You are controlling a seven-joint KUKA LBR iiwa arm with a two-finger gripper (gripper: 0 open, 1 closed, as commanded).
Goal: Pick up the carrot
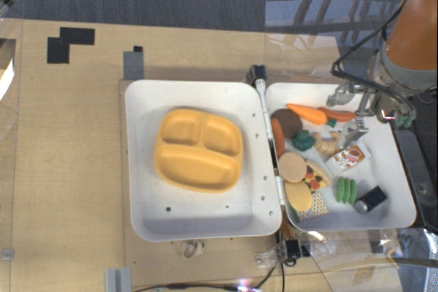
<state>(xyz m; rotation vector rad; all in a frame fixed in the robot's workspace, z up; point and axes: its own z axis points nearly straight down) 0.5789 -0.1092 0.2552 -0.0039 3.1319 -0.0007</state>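
The carrot [309,113] is orange with a green leafy end [340,117]. It lies across the back of the right bin [397,174], tip pointing left. My gripper [350,113] hangs over the carrot's leafy end at the bin's back right, below the orange wrist band [413,24]. Its metal fingers [356,128] stand open, one on each side of the green end, with nothing held between them.
Crowding the right bin are a dark brown lump [288,122], a reddish sausage [277,137], a green piece [304,141], a snack packet [348,156], a tan disc [293,166], green pods [345,189] and a black block [371,199]. A yellow divided plate [200,149] sits in the left bin [140,167].
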